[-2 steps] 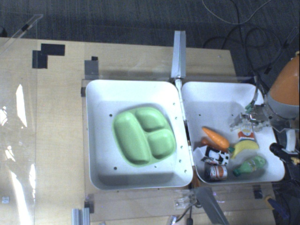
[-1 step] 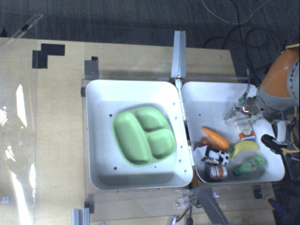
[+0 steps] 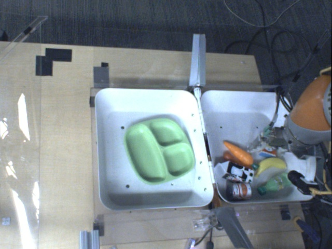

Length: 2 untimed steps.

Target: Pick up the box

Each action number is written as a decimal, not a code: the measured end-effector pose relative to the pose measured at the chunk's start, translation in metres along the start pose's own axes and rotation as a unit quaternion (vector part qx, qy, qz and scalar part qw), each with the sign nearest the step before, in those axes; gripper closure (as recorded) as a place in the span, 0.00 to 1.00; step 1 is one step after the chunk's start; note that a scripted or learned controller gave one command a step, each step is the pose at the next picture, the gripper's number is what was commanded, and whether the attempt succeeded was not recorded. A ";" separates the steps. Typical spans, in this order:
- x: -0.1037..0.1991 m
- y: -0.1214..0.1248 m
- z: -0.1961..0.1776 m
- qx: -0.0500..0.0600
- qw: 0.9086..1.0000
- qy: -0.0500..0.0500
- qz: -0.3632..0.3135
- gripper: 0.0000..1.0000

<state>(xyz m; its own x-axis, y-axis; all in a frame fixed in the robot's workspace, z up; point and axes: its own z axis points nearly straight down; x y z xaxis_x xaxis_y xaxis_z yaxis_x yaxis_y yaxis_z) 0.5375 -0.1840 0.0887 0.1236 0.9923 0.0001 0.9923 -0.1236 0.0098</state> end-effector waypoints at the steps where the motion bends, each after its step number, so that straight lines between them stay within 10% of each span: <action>1: 0.001 0.003 -0.011 -0.003 1.000 0.001 -0.001 1.00; 2: 0.048 0.057 -0.087 0.002 0.999 0.000 -0.044 1.00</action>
<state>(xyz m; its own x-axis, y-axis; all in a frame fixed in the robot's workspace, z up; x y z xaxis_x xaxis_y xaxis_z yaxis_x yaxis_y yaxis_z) 0.5992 -0.1432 0.1762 0.0357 0.9994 -0.0009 0.9993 -0.0357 0.0065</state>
